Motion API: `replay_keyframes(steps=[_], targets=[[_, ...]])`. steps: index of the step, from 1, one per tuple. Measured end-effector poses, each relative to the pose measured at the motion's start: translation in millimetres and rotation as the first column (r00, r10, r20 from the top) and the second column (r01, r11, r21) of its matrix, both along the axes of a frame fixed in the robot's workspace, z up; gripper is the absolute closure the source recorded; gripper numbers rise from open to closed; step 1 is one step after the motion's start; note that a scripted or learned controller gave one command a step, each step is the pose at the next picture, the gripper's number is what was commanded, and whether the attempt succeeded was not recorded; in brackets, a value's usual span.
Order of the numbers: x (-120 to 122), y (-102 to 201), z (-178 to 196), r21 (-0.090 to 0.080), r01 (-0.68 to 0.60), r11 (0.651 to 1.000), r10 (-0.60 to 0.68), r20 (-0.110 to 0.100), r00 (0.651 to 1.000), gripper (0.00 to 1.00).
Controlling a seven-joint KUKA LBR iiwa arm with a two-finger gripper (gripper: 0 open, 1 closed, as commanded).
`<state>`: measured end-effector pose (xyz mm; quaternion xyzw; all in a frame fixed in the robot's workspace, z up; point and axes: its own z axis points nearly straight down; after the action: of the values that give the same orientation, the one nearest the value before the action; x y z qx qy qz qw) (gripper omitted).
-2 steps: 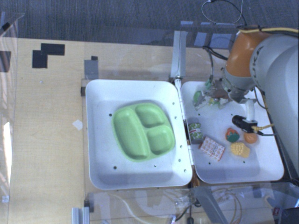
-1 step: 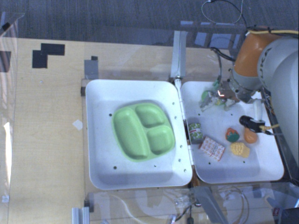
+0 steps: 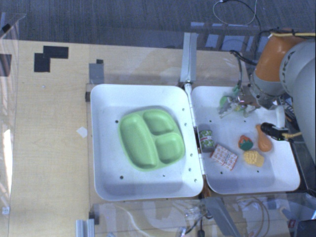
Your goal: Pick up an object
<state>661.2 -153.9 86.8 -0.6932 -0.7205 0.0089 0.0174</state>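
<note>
Reaching into my right bin, pincer low at its far wall.

Nearest in that smooth white bin lie a flat checkered packet and a bumpy yellow corn piece; one small printed can leans at the divider. Behind them sit one rounded red-and-green strawberry and one orange pear-shaped toy under a black part. The left bin holds one glossy green plate with three compartments. Farthest, a small green thing sits just beside my pincer; whether my pincer is clenched or released, I cannot tell.
</note>
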Motion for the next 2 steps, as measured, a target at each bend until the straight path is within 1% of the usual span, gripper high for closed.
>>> replay_keyframes(steps=[1, 2], targets=[[1.3, -23.0, -1.2, 0.008, -0.025, 1.000, 0.026, -0.004, 1.000, 0.00], [-95.4, -51.4, 2.3, -0.012, -0.008, 1.000, 0.009, 0.046, 0.999, 0.00]])
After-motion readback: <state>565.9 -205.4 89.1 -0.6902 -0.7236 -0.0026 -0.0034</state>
